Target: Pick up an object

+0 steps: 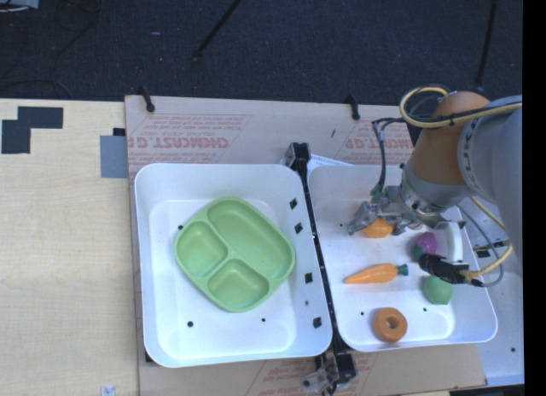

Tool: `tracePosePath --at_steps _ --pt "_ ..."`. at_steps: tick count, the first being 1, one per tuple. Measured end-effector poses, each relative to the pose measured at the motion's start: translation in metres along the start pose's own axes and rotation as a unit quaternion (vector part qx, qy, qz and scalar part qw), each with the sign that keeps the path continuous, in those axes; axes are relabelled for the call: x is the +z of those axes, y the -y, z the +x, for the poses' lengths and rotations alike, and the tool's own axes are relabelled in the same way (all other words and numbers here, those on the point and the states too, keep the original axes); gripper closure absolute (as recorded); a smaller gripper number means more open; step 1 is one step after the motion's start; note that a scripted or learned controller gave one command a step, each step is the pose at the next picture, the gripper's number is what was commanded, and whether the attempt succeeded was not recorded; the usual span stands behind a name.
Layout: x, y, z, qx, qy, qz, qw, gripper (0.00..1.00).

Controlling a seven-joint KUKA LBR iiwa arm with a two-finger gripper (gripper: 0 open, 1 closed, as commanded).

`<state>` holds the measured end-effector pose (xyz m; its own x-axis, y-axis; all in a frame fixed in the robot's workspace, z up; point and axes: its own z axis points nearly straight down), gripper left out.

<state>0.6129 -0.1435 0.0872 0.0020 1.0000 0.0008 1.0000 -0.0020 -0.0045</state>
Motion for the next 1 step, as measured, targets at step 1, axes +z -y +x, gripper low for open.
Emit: tracePosePath --at_steps 1 --pt "-0.0100 0.0004 -0.0005 0.001 0.000 0.001 1.0000 1.00"
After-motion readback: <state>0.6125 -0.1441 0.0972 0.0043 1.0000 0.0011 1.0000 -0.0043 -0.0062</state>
